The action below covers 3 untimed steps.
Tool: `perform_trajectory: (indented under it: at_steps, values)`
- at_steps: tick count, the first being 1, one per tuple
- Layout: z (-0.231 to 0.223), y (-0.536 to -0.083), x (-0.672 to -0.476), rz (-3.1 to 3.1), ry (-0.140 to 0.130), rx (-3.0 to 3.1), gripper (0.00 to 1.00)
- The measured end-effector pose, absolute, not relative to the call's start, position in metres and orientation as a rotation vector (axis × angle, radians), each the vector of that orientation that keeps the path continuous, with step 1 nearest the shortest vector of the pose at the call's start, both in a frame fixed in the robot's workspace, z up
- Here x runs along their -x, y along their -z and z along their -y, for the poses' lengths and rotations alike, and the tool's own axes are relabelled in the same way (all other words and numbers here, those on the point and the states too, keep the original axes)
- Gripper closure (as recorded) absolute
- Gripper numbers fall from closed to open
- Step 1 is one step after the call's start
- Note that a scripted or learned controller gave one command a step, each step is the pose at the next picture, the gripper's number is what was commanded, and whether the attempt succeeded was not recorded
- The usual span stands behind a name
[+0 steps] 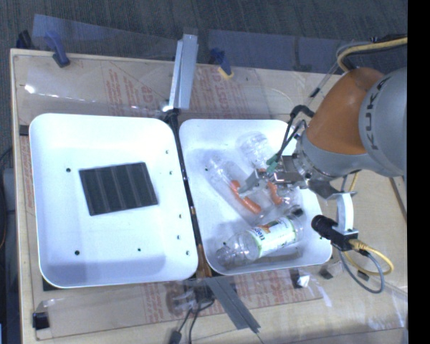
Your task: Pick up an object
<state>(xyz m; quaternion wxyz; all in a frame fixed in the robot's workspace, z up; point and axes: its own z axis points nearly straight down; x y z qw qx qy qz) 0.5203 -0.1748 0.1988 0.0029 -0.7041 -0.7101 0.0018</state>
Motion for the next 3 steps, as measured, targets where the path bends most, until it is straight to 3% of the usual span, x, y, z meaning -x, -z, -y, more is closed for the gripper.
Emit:
perform_trajectory:
  at_steps: [1, 2, 3]
  values:
    - [0.175, -0.199, -0.520, 2.227, -0.006, 2.208, 0.00]
    - [0.142, -0.126, -0.476, 2.343, -0.005, 2.085, 0.00]
    - [0.169, -0.245, -0.477, 2.301, -0.003, 2.137, 0.00]
